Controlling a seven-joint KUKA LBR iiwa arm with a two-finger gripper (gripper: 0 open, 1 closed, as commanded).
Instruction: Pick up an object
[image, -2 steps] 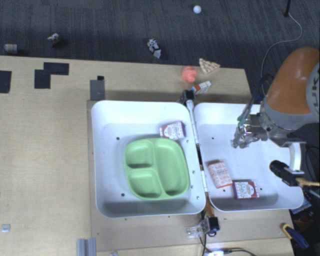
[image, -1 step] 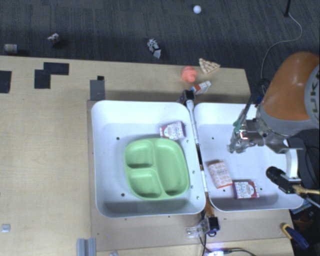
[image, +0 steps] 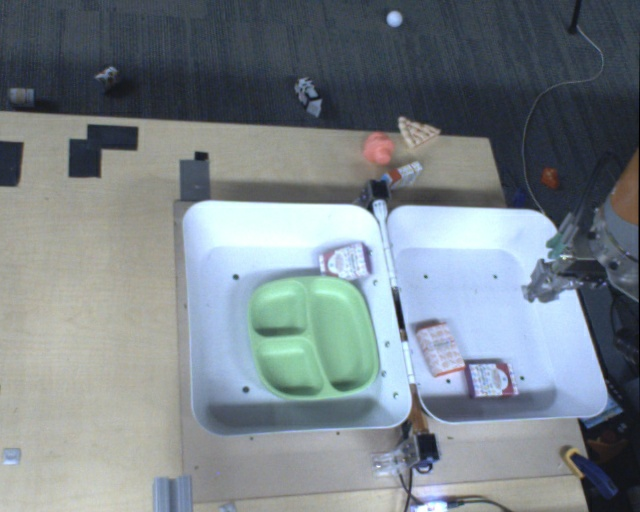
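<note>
A green divided tray (image: 314, 335) lies in the left bin (image: 215, 250), with a small red-and-white packet (image: 346, 261) just behind it. Two more such packets lie in the right bin (image: 470, 235): one (image: 438, 348) near the divider and one (image: 489, 379) toward the front wall. My gripper (image: 548, 282) hangs over the right bin's right rim, well to the right of both packets. Nothing shows between its fingers.
Behind the bins on the bench lie an orange ball (image: 378, 148), a pizza-slice toy (image: 418, 132) and a small tube (image: 403, 176). Black patches mark the bench at back left. Cables and clips sit at the front between the bins.
</note>
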